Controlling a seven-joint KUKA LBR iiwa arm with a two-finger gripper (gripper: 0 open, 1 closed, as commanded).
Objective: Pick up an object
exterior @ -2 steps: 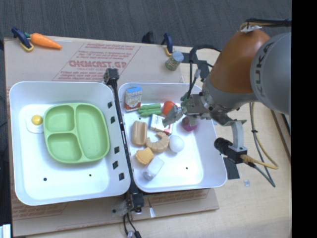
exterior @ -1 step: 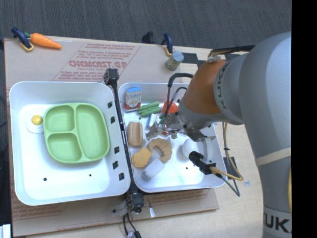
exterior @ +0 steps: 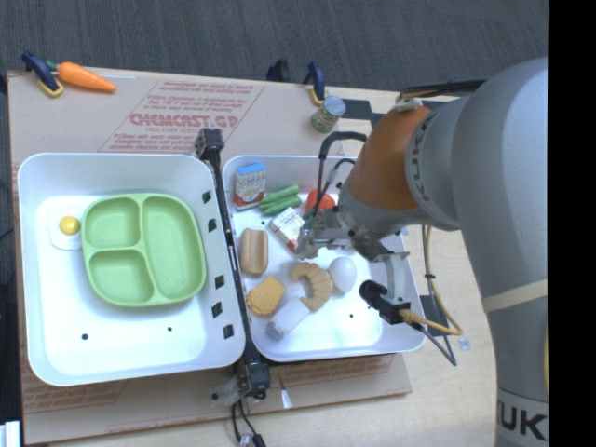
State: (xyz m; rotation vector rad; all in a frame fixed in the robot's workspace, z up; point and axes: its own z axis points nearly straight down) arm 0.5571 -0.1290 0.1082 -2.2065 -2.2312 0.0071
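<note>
**Arm low over the right bin's clutter**

The tabletop (exterior: 307,110) is a brown sheet printed with red lettering, set on a dark grey carpeted floor (exterior: 186,17). A toy carrot (exterior: 86,77) lies at the far left corner of the tabletop, and a small tin can (exterior: 326,115) stands just beyond the right bin's far wall. Dark clips sit along the far edge.

Taking the right bin (exterior: 372,338) as the landmark: the left bin (exterior: 121,361) sits touching its left wall, and holds a green divided plate (exterior: 144,248) with a small yellow piece (exterior: 69,225) just left of the plate.

Inside the right bin the objects crowd together. A small carton (exterior: 250,182) stands near the far left corner, with a green pod-shaped toy (exterior: 281,199) beside it. A bread roll (exterior: 253,251) lies against the left wall, a yellow waffle-like piece (exterior: 265,296) nearer the front, a croissant (exterior: 314,283) in the middle, and a white egg (exterior: 343,273) touching the croissant's right side. A pale bottle (exterior: 289,318) lies toward the front. A red-and-white packet (exterior: 291,225) and a red piece (exterior: 320,200) lie at the middle under the arm.

The end effector (exterior: 312,236) is down in the middle of the right bin, right by the packet; whether its fingers are apart or together cannot be told. The grey arm with its orange band (exterior: 386,161) covers the bin's right side.
</note>
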